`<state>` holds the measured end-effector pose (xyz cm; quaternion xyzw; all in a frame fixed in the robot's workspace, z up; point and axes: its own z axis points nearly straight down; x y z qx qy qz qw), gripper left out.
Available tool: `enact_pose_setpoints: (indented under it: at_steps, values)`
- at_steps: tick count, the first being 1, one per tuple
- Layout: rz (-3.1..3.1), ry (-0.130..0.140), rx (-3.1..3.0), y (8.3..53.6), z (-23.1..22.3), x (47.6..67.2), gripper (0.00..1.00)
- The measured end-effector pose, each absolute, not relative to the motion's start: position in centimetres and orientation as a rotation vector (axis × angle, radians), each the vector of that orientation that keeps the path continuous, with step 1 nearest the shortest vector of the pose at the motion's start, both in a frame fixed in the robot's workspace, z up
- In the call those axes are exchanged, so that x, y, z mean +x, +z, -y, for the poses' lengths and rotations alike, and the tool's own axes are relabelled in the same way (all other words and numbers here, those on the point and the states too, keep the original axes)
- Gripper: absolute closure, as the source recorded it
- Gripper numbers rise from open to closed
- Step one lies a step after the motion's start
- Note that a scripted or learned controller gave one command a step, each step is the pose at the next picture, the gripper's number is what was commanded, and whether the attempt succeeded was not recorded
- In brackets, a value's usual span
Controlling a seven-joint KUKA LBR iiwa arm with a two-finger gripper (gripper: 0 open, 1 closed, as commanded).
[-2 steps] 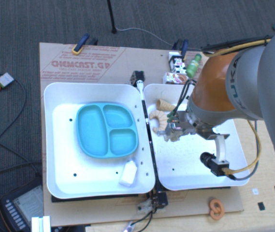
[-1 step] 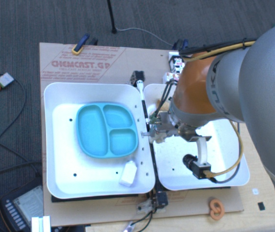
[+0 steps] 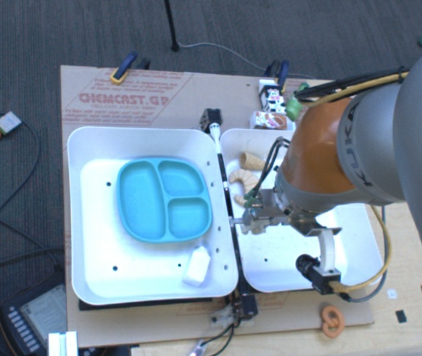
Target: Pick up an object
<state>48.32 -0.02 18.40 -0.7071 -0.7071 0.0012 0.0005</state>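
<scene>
Two white bins (image 3: 77, 199); tool (image 3: 251, 217) low inside right one.

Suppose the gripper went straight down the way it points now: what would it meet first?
Most likely the white floor of the right bin near its left wall, beside the tan objects. The gripper hangs over that spot, though depth is hard to judge from this slant.

The grey arm (image 3: 388, 139), orange-banded above the wrist, reaches in from the right, its gripper (image 3: 251, 221) pointing down.

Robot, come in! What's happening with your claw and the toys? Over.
Gripper low in right white bin, fingers unclear. Beige objects beside it. Blue divided plate, small white block in left bin.
</scene>
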Motion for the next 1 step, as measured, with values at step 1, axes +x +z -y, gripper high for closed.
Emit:
enact_pose_setpoints:
  at_steps: [1]
  values:
    - [2.222,0.002,-2.223,18.42,4.21,55.74,1.00]
